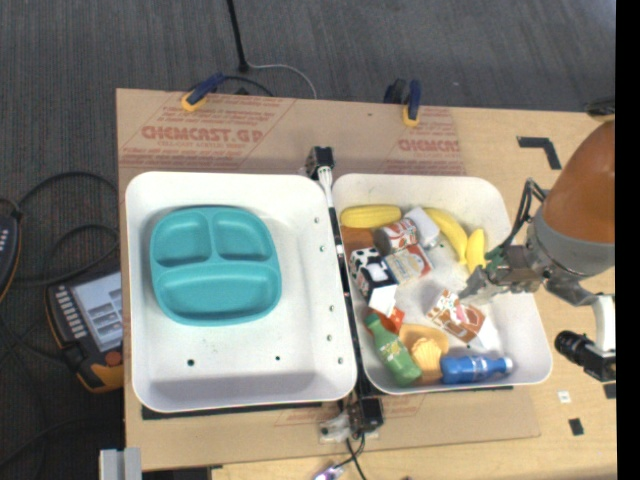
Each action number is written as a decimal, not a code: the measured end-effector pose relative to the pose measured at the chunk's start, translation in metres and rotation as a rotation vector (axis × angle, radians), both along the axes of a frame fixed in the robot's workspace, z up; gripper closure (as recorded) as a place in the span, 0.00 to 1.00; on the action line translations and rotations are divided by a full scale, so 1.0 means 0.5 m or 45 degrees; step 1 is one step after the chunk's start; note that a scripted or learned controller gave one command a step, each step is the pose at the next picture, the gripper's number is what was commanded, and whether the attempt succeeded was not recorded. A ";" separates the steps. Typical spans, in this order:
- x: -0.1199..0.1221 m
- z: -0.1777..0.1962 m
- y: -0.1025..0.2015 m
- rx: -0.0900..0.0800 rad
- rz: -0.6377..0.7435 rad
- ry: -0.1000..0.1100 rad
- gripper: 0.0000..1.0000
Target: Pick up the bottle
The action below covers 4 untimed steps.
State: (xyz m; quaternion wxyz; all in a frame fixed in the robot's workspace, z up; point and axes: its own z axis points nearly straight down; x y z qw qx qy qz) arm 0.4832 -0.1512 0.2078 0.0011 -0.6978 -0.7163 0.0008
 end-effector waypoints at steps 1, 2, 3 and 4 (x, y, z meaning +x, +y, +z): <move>0.001 0.020 0.000 -0.001 0.000 -0.001 1.00; 0.002 0.038 0.000 -0.002 0.000 -0.001 1.00; 0.001 -0.007 0.276 0.001 0.203 -0.001 1.00; 0.000 -0.048 0.303 0.001 0.471 0.000 1.00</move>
